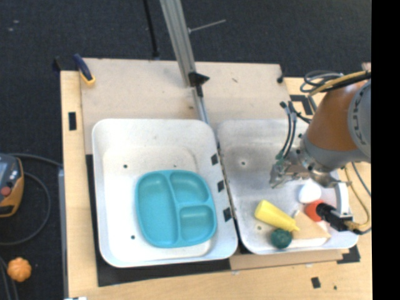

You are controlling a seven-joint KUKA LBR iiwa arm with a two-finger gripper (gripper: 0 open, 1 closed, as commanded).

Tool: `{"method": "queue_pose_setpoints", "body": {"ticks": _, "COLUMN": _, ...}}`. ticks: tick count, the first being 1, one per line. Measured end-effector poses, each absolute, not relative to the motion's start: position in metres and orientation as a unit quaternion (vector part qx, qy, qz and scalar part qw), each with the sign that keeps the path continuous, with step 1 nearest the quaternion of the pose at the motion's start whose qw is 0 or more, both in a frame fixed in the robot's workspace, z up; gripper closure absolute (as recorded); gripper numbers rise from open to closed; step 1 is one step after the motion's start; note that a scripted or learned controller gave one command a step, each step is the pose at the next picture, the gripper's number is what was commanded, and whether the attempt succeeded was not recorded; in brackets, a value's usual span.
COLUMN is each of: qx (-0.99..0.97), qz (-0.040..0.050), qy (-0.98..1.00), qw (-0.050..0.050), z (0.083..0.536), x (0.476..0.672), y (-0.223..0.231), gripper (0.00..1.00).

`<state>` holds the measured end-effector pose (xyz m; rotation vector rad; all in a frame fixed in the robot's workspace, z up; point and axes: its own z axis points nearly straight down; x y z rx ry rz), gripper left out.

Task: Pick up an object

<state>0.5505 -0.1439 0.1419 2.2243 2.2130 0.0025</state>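
My gripper (pixel 279 172) hangs low over the middle of the right bin (pixel 250 144), under the orange-banded wrist (pixel 331 125). Nothing shows in its grasp. Just below and in front of it lies a yellow cone-shaped bottle (pixel 273 215), pointing to the lower right. A dark green ball (pixel 280 238) rests against the bin's front wall. A tan block (pixel 310 225), a red-orange piece (pixel 320 211) and a white rounded object (pixel 309 192) crowd the bin's right corner, partly under the arm.
The left bin (pixel 106 144) holds a teal divided plate (pixel 175 206). A slanted aluminium post (pixel 179 37) rises behind the bins. Cables (pixel 289 130) trail down beside the wrist. A small orange ball (pixel 19 269) lies off the bench at lower left.
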Motion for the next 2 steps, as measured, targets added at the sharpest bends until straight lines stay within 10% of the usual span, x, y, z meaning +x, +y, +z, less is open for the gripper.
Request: {"method": "queue_pose_setpoints", "body": {"ticks": 2, "qx": 0.706, "qz": 0.0013, "qy": 0.708, "qw": 0.003, "z": 0.226, "x": 0.559, "y": -0.152, "gripper": 1.00}}
